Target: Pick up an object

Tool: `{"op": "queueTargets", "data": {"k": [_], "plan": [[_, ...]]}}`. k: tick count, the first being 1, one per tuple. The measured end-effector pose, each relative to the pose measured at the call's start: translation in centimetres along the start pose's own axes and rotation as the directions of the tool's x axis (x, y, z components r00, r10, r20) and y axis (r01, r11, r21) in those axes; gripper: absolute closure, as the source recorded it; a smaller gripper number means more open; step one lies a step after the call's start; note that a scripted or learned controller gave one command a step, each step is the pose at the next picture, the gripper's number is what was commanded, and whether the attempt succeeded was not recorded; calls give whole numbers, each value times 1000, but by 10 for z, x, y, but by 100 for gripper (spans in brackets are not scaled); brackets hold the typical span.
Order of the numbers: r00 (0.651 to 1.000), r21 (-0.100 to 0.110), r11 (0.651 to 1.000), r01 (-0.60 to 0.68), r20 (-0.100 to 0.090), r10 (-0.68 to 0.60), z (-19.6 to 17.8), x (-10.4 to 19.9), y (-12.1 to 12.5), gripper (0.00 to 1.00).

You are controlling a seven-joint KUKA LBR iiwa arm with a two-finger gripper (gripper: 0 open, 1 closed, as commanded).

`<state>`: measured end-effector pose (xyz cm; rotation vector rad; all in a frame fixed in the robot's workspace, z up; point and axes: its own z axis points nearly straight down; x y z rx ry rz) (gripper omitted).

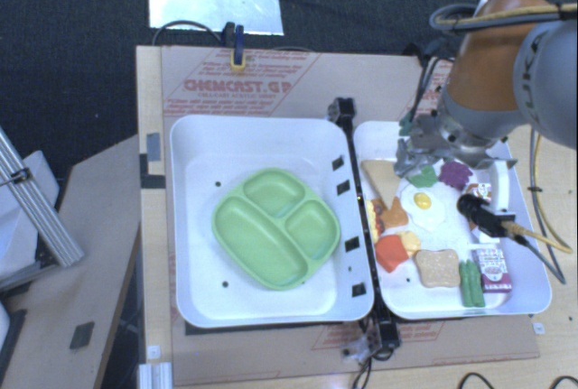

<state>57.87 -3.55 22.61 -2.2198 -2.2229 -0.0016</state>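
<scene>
The left shallow white bin (194, 288) holds a light-green three-compartment plastic plate (275, 227) at its centre. In the right white bin (533, 288), toy foods cluster near the left wall. The pincer (421, 160) hangs over the far edge; its state cannot be determined.

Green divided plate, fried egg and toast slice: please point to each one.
Green divided plate (275, 229), camera view, centre ridge.
Fried egg (424, 201), camera view, yellow yolk.
Toast slice (438, 267), camera view, middle of its face.
</scene>
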Motion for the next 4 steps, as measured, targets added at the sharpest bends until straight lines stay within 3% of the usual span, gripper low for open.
{"op": "queueTargets", "data": {"k": [4], "plan": [[1000,-1,1000,4,0,-4,-7,13,2,100]]}}
